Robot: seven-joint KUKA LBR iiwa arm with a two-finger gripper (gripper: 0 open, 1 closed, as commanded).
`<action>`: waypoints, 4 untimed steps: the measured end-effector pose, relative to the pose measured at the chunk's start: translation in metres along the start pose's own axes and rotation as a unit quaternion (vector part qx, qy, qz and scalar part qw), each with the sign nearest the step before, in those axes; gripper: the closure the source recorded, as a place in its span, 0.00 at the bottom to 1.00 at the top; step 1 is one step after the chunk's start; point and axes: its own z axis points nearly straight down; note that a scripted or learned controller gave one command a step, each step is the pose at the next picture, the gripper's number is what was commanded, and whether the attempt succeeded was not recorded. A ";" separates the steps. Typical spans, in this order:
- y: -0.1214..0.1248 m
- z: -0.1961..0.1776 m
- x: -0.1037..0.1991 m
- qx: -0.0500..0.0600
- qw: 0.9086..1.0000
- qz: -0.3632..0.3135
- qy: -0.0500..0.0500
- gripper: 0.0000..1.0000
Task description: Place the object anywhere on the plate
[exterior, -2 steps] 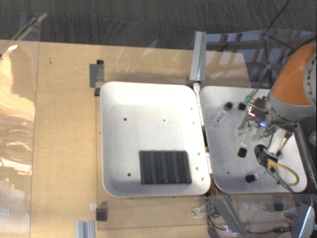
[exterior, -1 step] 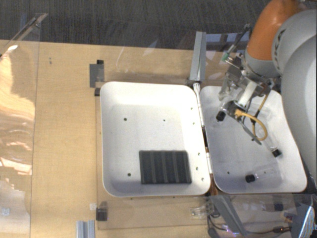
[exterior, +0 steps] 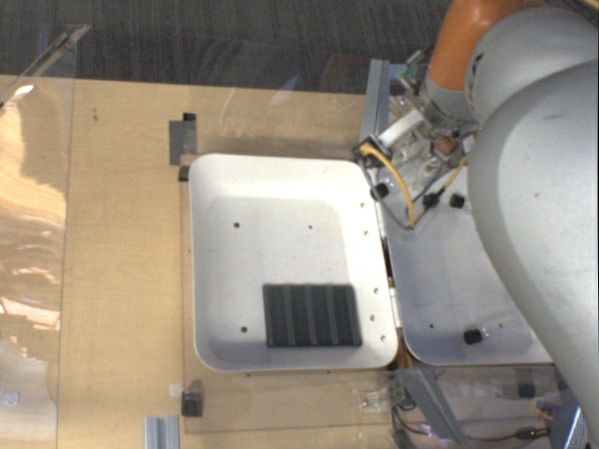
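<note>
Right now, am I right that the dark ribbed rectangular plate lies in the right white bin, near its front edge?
Not quite: the dark ribbed rectangular plate lies in the left white bin, near its front edge, as the camera view shows.

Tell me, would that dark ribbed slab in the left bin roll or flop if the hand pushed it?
Probably neither. The slab lies flat on the bin floor with straight edges, so it looks stiff and should slide rather than roll. Its ridged top may give some grip. Its weight can't be judged from here.

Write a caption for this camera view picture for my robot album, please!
A grey robot arm leans over the right white bin, while a dark ridged plate waits in the left white bin.
</note>
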 end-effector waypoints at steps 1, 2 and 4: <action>-0.080 0.033 0.006 0.001 0.988 0.155 0.001 1.00; -0.151 0.035 0.071 0.001 0.995 0.099 0.003 1.00; -0.197 0.097 0.029 0.001 0.989 -0.145 -0.001 1.00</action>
